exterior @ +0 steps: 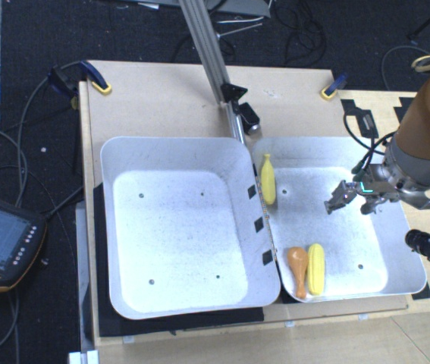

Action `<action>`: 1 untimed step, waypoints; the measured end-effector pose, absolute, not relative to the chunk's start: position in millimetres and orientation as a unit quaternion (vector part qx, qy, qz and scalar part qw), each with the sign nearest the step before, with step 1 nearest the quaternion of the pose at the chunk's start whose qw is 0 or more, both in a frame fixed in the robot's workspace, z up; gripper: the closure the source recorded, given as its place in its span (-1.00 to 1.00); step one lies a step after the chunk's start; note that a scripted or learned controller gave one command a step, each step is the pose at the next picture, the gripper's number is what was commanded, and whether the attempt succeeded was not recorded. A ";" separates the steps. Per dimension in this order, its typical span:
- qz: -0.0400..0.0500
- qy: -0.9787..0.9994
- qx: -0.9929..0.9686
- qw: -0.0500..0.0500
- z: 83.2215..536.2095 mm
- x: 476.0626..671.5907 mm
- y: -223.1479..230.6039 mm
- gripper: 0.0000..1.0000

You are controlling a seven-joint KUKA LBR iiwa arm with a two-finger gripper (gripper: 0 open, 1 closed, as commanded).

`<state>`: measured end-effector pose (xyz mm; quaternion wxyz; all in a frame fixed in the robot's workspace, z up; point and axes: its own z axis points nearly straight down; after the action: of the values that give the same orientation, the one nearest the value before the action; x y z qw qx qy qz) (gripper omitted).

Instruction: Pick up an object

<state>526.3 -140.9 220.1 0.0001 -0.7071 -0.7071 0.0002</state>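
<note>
Hovering over the right bin point(397, 283), the gripper point(349, 198) looks open and isn't holding anything. Yellow banana point(267, 179) lies lengthwise along the bin's left wall, pointing away from the camera.

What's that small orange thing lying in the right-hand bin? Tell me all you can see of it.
The small orange pear-shaped object looks like smooth plastic: a rounded bulb at its far end, narrowing to a thin stem toward the bin's near edge. It lies flat in the right white bin, near its left wall, right beside a yellow corn-like object. The tool is apart from it.
</note>
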 end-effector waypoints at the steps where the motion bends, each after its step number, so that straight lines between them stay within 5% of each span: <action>1: 0.000 -0.707 -0.707 0.000 220.1 526.3 -140.9 -1.00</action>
<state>526.3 -140.9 220.1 0.0001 -0.7071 -0.7071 0.0002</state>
